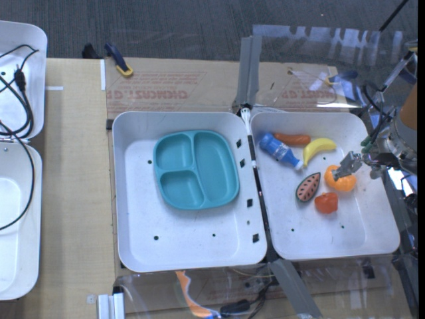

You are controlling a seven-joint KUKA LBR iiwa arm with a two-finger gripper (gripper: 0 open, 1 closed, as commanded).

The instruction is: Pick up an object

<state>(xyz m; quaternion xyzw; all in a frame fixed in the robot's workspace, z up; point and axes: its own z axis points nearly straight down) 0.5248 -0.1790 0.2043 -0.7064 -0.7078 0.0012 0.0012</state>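
Camera view, looking down at a slant: two white bins side by side. In the right bin [372, 241] the gripper [346, 169] sits low over an orange [341, 181], one finger touching its top; whether the fingers are clamped on the fruit or loose, I cannot tell. Crowding the orange are a red tomato [326, 203] just below it, a watermelon slice [307, 187] to its left, and a banana [317, 149], a blue bottle [279, 150] and a carrot [292, 138] farther up. The left bin [133, 224] holds a teal divided plate [196, 169].
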